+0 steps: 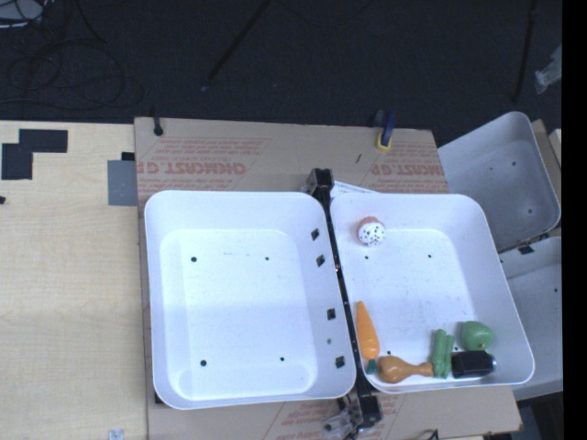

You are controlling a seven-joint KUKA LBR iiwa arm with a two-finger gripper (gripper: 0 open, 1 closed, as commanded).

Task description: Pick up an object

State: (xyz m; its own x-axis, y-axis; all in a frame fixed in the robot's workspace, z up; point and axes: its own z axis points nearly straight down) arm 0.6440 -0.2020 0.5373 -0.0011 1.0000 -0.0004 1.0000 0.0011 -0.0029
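Nothing is picked yet. The right bin (459, 236) holds a spotted ball (371, 233) near its far edge, and a carrot (367, 330), gourd (404, 368), green pieces (442, 352) and black block (473, 364) along its near wall. I cannot tell the pincer's state. Next move, I judge: descend over the isolated ball.

We see an orange carrot (367, 331), a white black-spotted ball (371, 233), green pieces (476, 335), and two white bins (160, 246).
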